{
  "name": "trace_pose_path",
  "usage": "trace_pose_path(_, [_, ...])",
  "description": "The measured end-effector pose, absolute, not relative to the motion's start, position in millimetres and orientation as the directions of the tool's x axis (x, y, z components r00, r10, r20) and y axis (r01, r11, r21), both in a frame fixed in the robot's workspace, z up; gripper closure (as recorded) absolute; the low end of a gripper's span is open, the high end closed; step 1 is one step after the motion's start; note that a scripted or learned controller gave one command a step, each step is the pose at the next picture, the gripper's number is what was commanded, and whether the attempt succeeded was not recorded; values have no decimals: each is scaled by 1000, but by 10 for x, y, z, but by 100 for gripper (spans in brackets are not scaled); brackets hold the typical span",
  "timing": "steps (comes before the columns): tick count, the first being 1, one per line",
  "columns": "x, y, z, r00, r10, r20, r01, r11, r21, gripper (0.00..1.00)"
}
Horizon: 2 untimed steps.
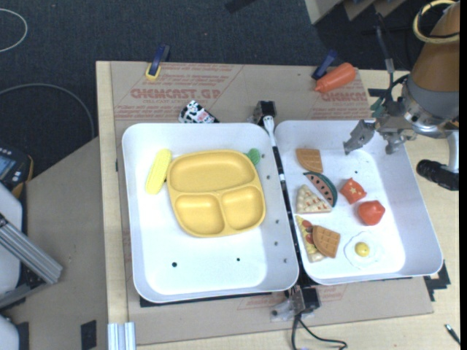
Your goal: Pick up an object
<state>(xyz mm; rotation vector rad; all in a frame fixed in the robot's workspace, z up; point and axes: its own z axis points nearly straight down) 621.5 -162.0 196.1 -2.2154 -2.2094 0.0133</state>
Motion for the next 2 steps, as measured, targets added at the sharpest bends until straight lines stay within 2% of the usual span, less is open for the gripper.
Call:
trace_pose_path(1, [6247, -1619, 2041, 0, 1000, 0, 1000, 0, -1, 0])
trace_pose_path(2, [6222, -1717, 1499, 1, 1000, 1, 1000, -1, -7, 0])
